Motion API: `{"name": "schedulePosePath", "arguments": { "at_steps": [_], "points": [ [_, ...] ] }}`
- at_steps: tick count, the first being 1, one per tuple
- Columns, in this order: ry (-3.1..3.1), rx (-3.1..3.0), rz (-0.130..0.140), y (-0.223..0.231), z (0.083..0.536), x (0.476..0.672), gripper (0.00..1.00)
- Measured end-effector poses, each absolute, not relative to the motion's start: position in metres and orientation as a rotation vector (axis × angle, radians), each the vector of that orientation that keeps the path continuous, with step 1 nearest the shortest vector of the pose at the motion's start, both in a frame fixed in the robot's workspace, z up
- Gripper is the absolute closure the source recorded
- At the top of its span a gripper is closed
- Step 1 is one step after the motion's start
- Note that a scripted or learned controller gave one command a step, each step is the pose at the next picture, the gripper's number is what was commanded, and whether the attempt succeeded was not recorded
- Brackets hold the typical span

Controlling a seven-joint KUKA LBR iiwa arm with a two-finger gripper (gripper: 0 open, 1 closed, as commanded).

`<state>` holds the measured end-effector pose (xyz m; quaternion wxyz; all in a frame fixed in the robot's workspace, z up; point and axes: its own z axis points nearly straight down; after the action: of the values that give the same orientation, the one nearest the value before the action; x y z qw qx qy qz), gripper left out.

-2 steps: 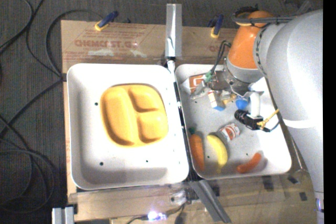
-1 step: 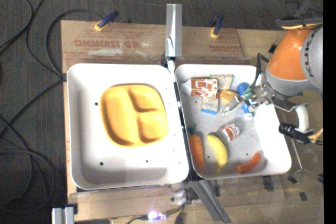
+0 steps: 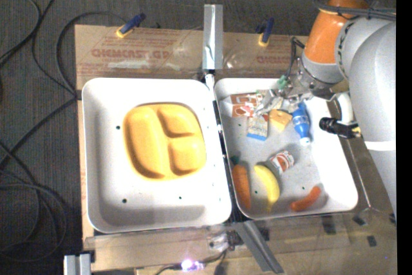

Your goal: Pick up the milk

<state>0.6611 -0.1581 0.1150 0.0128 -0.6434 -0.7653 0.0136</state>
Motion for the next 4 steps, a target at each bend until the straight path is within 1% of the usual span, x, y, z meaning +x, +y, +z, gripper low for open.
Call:
{"name": "schedulePosePath", "arguments": {
  "at_steps": [1, 2, 3, 4],
  "points": [
    [-2.402, -2.000, 0.051, -0.154, 0.112, 0.660, 0.00],
    [-2.545, -1.904, -0.022, -0.165, 0.102, 0.610, 0.00],
    [-2.540, -1.900, -0.027, -0.162, 0.111, 0.611, 1.00],
    [-2.538, -1.899, -0.025, -0.162, 0.110, 0.610, 0.00]
  ]
}}
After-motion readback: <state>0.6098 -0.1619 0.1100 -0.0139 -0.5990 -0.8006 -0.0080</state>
